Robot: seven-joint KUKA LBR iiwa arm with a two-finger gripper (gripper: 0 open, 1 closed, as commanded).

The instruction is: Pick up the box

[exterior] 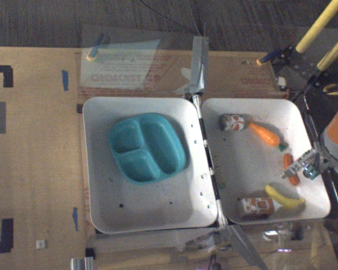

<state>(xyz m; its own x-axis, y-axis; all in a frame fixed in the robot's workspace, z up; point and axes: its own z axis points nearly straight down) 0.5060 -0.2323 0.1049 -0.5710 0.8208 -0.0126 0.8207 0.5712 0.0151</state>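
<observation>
Two shallow white plastic bins sit side by side on a brown wooden bench, seen from above at a slant. The left bin (101, 207) holds a teal plastic plate (147, 147) with three compartments, lying flat near that bin's centre.

The right bin (242, 167) serves as the landmark for everything else. Near its far left corner lies a small can with a red and white label (232, 122), tipped on its side. Just beside the can, toward the bin's far right, lies an orange toy carrot (266, 134) with a green tip. Against the bin's near wall lies the task's object, a small rectangular box with a red-brown and white label (257, 206), resting flat. A yellow toy banana (285, 198) lies just beside the box on its right, apparently touching or overlapping its end, so a grasp there looks crowded.

At the bin's right wall, the grey arm's metal two-finger gripper (302, 166) hangs low over a small orange-red object (289, 167) that is too blurred to identify. Whether its fingers are parted or closed, and whether they grip anything, cannot be told. The gripper is near the box but apart from it, so the pick looks not yet made. Reaching the box would likely mean moving toward the bin's near wall and coming down clear of the banana.
</observation>
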